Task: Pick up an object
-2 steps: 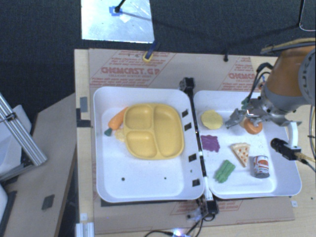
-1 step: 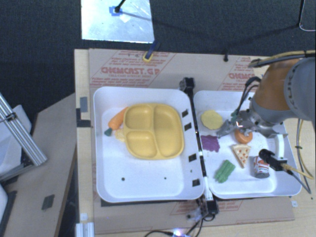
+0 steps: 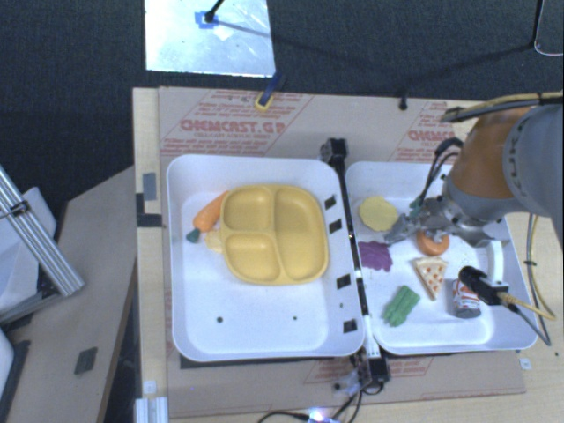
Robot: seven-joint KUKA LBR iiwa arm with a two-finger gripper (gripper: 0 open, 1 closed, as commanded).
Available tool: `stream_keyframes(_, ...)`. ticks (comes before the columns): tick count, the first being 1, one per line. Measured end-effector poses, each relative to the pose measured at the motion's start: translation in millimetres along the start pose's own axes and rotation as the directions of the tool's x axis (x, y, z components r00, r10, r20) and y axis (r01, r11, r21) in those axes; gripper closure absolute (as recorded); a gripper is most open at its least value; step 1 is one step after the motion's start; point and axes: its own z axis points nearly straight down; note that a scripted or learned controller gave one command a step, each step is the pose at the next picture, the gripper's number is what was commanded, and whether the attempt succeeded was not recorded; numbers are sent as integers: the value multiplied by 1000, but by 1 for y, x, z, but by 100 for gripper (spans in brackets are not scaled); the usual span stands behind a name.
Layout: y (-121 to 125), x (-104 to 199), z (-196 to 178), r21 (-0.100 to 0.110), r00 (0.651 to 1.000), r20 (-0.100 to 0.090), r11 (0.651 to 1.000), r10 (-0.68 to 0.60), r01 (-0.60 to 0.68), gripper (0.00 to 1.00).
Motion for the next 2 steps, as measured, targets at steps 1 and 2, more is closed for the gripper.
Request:
stream_keyframes(1, 3, -3, -13, -12, 1000, 8, 1000, 1, -1, 100)
stream_keyframes(2, 9, -9, -59, -1, 1000, 2, 1000, -2, 2, 100)
